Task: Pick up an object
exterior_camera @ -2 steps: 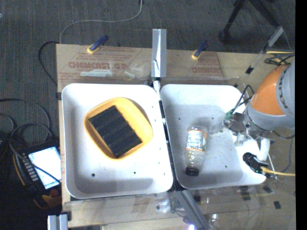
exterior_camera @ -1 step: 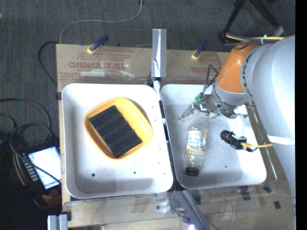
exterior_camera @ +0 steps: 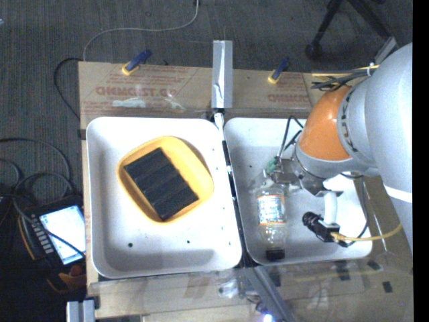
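Right bin [exterior_camera: 365,247], near edge: a clear plastic bottle [exterior_camera: 271,215] lies on its side, dark cap toward the near wall, neck end away from it, sitting toward the bin's left wall. It's the only loose item I see in that bin, so I judge it's the pick target. Gripper [exterior_camera: 280,170] is down just past the bottle's far end, about at the bin's middle, with the orange wrist band [exterior_camera: 322,136] and grey arm [exterior_camera: 392,113] coming in over the right wall. Finger state: cannot tell, the wrist body hides them, and nothing confirms contact with the bottle. Looks like the descent lands at the bottle's base rather than mid-body, a poor grip line on a round, slick shell. Left bin [exterior_camera: 100,247]: yellow dish [exterior_camera: 198,163] holding a black ridged pad [exterior_camera: 161,183], centred, well apart from the arm. Far edge of the bench: cardboard sheet [exterior_camera: 147,92] held by two blue clamps [exterior_camera: 136,62], likely a backstop.
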### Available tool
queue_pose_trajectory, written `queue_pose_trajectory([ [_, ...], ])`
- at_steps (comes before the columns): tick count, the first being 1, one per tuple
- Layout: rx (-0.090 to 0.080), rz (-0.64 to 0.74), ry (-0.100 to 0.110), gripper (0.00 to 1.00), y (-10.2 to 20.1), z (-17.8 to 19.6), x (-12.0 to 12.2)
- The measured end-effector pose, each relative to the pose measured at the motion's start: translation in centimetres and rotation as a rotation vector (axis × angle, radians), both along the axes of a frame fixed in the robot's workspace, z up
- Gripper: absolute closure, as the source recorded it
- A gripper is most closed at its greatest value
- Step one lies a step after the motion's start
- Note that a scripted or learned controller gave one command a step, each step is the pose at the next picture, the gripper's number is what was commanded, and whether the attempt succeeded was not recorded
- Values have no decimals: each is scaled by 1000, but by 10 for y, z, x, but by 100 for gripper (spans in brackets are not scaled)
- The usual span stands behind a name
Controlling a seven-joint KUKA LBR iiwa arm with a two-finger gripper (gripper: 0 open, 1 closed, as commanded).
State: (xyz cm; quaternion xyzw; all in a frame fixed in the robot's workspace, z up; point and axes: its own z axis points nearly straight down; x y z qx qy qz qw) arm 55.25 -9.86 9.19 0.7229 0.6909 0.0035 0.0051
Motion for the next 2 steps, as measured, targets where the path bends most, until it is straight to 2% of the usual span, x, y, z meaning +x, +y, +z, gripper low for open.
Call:
queue_pose_trajectory([
  [1,2,0,-4,100,1,11,2],
  [2,2,0,-4,0,1,10,2],
])
